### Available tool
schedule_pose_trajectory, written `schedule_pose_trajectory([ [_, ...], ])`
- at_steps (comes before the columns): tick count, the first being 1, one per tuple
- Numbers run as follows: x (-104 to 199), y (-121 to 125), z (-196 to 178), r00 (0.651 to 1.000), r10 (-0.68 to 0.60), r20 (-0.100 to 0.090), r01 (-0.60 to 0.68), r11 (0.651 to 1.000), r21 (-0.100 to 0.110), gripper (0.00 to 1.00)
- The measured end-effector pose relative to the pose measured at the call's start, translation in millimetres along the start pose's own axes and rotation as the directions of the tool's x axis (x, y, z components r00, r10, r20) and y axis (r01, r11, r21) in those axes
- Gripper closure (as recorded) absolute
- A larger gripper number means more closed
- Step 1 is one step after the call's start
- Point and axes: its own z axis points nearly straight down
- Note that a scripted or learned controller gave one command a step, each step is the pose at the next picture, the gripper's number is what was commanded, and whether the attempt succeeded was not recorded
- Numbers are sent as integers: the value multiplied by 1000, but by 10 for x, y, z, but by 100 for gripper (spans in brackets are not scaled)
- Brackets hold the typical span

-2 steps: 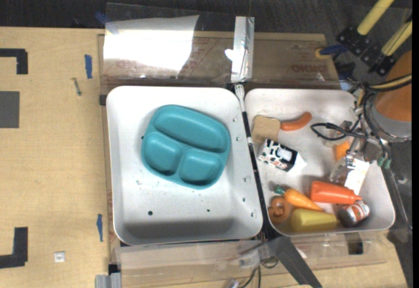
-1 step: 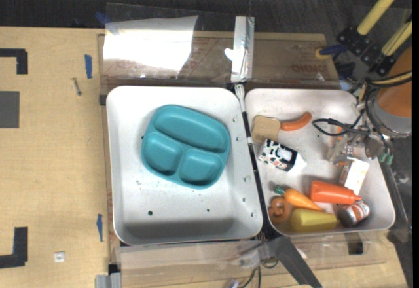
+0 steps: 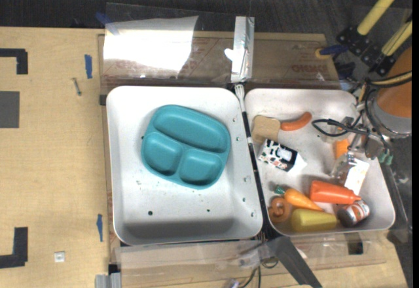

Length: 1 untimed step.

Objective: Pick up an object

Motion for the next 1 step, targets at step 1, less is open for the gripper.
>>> schedule_pose_trajectory([
  [1, 115, -24, 95, 993, 115, -8, -115, 993, -1, 0],
])
